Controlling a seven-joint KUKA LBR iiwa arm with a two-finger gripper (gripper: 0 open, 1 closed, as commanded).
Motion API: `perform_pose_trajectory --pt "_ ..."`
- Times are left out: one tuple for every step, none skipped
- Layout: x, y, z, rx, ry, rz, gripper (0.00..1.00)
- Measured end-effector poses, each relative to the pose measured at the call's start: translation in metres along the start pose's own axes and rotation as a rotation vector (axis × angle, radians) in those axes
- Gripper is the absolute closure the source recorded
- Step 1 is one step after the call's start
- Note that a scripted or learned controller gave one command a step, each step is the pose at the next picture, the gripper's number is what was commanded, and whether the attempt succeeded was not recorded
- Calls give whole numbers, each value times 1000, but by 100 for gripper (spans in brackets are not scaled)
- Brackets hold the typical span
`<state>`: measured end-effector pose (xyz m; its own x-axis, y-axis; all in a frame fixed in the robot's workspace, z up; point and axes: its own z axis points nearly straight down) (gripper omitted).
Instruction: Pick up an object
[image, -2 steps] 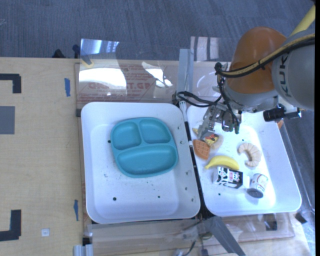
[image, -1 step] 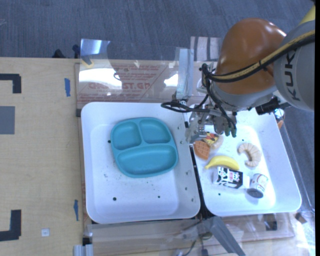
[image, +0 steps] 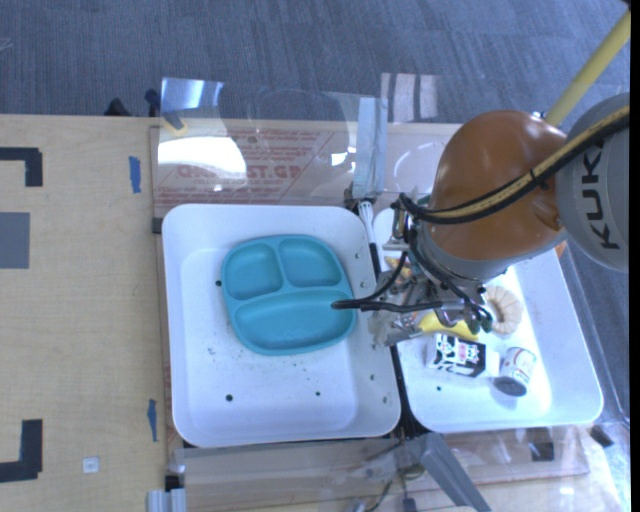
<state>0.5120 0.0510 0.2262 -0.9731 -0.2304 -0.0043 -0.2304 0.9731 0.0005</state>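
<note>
Bench: tan board with two white bins side by side, my arm (image: 560, 190) over the seam between them.
Writing: "KU" in black on my grey arm casing; red print on the clear sheet (image: 250, 165) behind the bins, too faint to read.
Left bin (image: 200, 380): one blue divided plate (image: 285, 292), three compartments.
Right bin (image: 570, 390): one black-and-white packet (image: 459, 354), one small can (image: 514, 371), one pale ridged thing (image: 502, 307), one yellow piece (image: 440, 320).
My gripper (image: 425, 315): low at the right bin's left edge, above the yellow piece; grip state I cannot tell.

The arm (image: 590, 200) was grey with an orange dome-shaped band (image: 500, 190), black-and-yellow cables (image: 560, 120), and perhaps part of black "KUKA" lettering (image: 610, 215).
</note>
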Motion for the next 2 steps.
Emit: perform_pose_trajectory --pt "-7 79 -34 -1 -8 -334 100" --pt "-16 132 -29 -2 -6 -664 100"
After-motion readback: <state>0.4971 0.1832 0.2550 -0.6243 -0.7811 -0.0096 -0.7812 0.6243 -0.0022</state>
